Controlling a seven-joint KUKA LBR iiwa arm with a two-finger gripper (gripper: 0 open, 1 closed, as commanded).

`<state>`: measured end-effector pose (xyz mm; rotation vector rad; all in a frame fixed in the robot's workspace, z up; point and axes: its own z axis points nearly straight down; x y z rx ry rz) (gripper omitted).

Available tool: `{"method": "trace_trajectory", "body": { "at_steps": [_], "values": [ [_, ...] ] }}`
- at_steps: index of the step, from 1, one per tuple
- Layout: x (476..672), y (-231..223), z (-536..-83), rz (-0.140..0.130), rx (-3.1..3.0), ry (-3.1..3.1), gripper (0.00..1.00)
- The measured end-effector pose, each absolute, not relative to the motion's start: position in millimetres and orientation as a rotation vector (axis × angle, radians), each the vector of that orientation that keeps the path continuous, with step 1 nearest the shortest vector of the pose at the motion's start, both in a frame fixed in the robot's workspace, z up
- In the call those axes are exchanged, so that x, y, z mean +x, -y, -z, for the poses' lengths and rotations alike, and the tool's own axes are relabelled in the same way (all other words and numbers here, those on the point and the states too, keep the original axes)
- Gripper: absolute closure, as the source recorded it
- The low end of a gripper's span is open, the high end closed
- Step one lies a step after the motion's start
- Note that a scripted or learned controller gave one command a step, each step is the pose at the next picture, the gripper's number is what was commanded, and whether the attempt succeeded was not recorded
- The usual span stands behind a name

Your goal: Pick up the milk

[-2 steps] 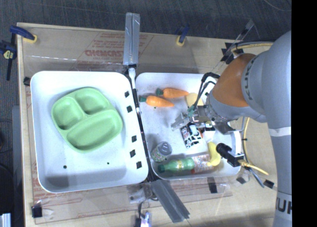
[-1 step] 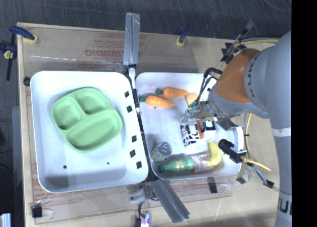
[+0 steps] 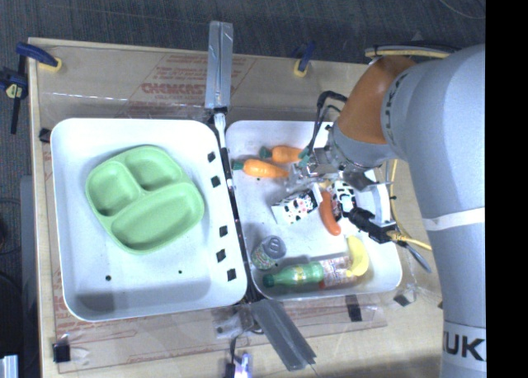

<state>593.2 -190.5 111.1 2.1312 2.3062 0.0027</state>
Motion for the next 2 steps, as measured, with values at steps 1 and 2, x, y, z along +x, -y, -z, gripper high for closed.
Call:
{"method": "trace_trajectory", "body": {
  "at_steps": [1,2],
  "values": [
    [592.4,190,-110,0.0,2.133,-2.308,0.0],
    [519.8,136,-91,0.003,2.301,-2.145,0.0]
  ]
}}
